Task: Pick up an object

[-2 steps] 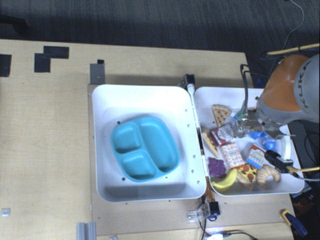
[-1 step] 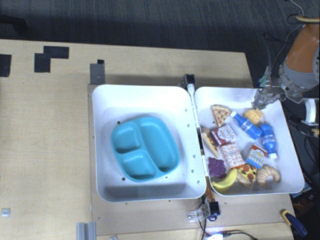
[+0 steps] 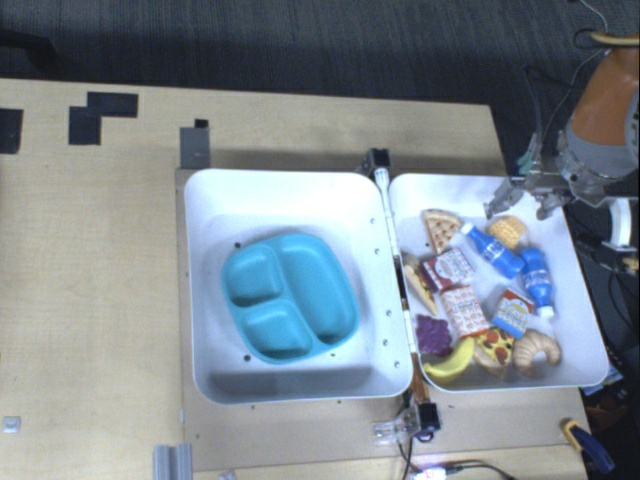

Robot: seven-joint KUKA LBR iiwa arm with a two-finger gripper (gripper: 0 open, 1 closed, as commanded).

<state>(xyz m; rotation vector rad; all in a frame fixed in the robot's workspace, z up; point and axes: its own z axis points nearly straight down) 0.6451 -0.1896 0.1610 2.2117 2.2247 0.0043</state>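
Clearly we risked a miss: the gripper [image 3: 522, 200] hung with jaws spread and nothing between them over the right bin's [image 3: 580, 298] far edge, just beyond the corn [image 3: 508, 231], which touched the bottles [image 3: 515, 263]. Closing there could nudge neighbours or catch the rim. We worked on a tan bench [image 3: 90, 298]; dark carpet [image 3: 300, 28] lay beyond.
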